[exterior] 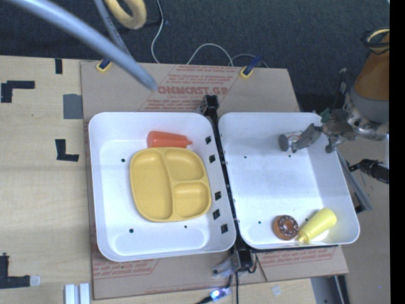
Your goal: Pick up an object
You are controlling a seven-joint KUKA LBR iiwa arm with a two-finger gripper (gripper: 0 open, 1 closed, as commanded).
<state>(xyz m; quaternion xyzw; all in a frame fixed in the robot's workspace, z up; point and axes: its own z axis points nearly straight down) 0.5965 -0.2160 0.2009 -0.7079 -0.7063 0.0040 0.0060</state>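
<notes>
Two objects, a donut and a yellow bottle, lie touching in the right bin's near corner, so a grasp could be spoiled there by crowding, while nothing is held by the gripper, whose spread cannot be told.

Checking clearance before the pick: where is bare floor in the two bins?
Right bin: middle floor bare, between the hand at the top and the donut and yellow bottle at the near wall. Left bin: crowded by the yellow plate and carrot; near strip bare.
</notes>
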